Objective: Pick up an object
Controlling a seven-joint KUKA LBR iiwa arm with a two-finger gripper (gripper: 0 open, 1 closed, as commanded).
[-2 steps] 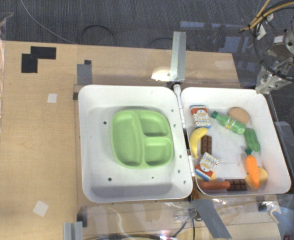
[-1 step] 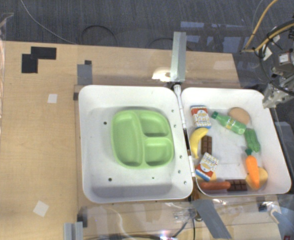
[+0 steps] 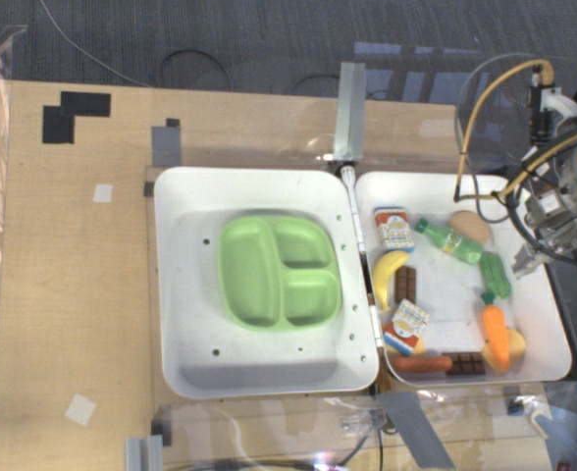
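Note:
The right bin [image 3: 445,302] holds several toy foods. At its back lie a red-labelled carton [image 3: 393,229], a green bottle [image 3: 448,241] and a tan bun [image 3: 471,228]. A banana [image 3: 388,276] and a brown chocolate bar [image 3: 406,285] lie on the left, with a second small carton [image 3: 406,324] below them. A sausage [image 3: 424,364] and another chocolate bar [image 3: 465,363] rest along the front wall. A green vegetable [image 3: 496,276] and an orange carrot [image 3: 494,332] lie on the right. My gripper [image 3: 524,259] hangs over the bin's right edge, just right of the green vegetable, with nothing seen in it.
The left bin [image 3: 185,361] bears a green divided plate [image 3: 277,271]. A metal post [image 3: 348,111] stands behind the divider between the bins. Yellow and black cables [image 3: 485,96] loop above the arm at the right. Bare wooden bench [image 3: 63,292] stretches to the left.

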